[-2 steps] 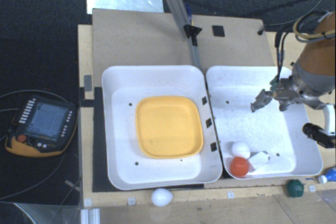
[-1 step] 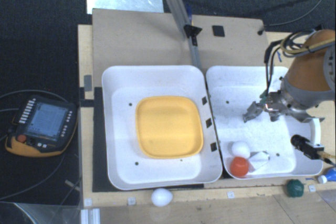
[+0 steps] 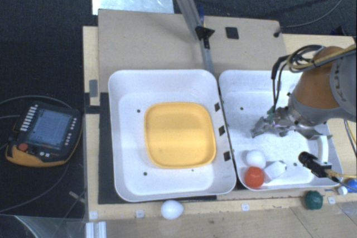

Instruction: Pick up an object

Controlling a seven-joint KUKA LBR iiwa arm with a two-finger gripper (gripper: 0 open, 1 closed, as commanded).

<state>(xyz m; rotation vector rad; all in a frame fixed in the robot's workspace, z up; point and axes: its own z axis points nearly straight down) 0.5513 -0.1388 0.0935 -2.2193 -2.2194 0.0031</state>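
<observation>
— What is lying in the left bin (image 3: 124, 120)?
— A yellow square plate (image 3: 180, 134) with rounded corners is lying flat in its middle.
— And in the right bin (image 3: 244, 91)?
— A white ball (image 3: 255, 158), a red ball (image 3: 254, 176) and a small white piece (image 3: 275, 168) are sitting bunched together in the lower left corner. The red ball is sitting against the bin's wall, with the white ball just above it.

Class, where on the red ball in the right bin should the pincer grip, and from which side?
Probably across the widest middle of the red ball, from straight above: it is round, and the white ball, a white object and the right bin's wall crowd its sides.
</observation>
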